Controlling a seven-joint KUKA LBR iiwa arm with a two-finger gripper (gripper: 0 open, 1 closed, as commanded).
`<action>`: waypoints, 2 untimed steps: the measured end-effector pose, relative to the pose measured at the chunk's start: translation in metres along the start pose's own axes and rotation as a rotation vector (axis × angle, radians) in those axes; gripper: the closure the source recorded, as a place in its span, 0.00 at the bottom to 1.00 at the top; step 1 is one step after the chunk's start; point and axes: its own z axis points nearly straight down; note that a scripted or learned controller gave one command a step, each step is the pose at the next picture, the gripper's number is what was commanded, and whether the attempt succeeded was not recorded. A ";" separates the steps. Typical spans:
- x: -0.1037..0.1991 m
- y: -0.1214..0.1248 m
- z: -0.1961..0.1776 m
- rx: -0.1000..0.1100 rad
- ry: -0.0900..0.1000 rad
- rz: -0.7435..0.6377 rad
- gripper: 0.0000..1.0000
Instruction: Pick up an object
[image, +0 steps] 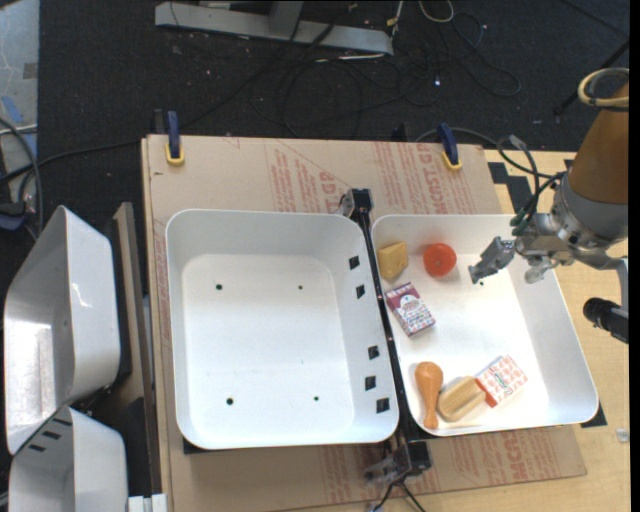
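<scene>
In the right bin (560, 330), nearest the camera at about six o'clock, a bread roll (460, 399) lies touching a small red-and-white packet (501, 380), with a tan drumstick-shaped toy (429, 385) just beside them. Toward the centre sits a maroon carton (410, 308). Farther, at eleven o'clock, a yellow wedge (392, 259) rests against the bin wall and a red tomato (439, 259) lies beside it. The gripper (490, 262) hovers at one o'clock, near the tomato, likely its target; its pincer state I cannot tell, and nothing appears grasped.
</scene>
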 end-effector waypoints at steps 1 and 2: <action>0.025 0.001 -0.041 -0.005 0.000 -0.005 0.00; 0.023 0.056 0.113 0.008 0.002 -0.004 0.00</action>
